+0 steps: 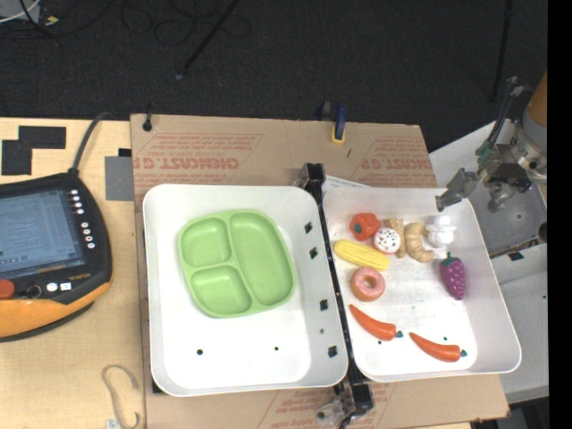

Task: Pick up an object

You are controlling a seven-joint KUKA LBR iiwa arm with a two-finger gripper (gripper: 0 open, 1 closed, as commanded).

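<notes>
A: Gripper (465,184) is hanging over the far right corner of the right bin (500,329), just past its rim. I cannot tell from here how it is set, and I am seeing nothing in it.

B: Where are the objects sitting?

A: All in the right bin. I am looking at a red tomato (364,225) near the bin's far left side, with a small speckled white ball (387,239) touching it on the right. A tan croissant (416,240) is lying just beside the ball, and a white piece (440,232) is sitting against the croissant, nearest the gripper. A yellow corn cob (361,255) is lying in front of the tomato, and a pink doughnut (367,283) is resting just in front of the corn. A purple grape bunch (453,276) is lying toward the bin's right edge.

B: And the near side?

A: Two orange-red chili peppers: one (373,323) by the left wall, the other (437,347) toward the near right corner, well apart from each other.

B: The left bin?

A: The left bin (170,329) is carrying a green divided plate (236,263). A pendant (45,248) is lying at the counter's left edge.
</notes>
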